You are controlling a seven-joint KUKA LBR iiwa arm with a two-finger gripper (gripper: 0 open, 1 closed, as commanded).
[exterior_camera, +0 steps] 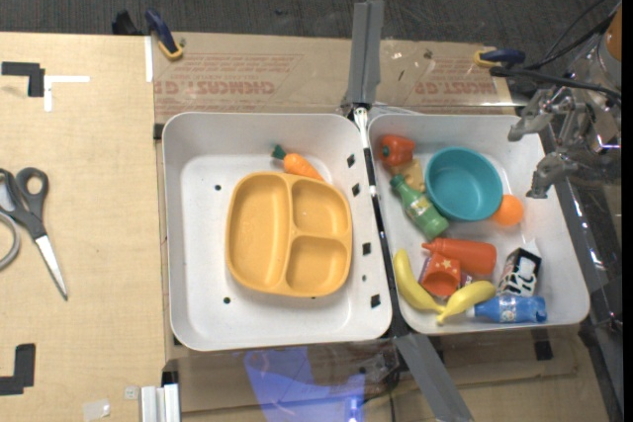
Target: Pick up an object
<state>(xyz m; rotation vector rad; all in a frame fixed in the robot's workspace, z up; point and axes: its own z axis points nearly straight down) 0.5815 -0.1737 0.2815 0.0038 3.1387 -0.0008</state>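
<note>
My gripper (529, 158) hangs over the right rim of the right bin (572, 242), above and just right of the teal bowl (463, 184). Its two fingers stand apart with nothing between them. In this bin lie a red pepper (397, 149), a green bottle (417, 208), an orange ball (509, 211), a red cup (457, 261), two yellow bananas (415, 284), a blue bottle (508, 310) and a black-and-white box (519, 272). All of them rest on the bin floor, apart from the gripper.
The left bin (188, 242) holds a yellow divided plate (290, 234) and a small carrot (299, 165) at its back. Scissors (36, 222) lie on the wooden bench at the far left. A grey divider post (364, 54) rises between the bins.
</note>
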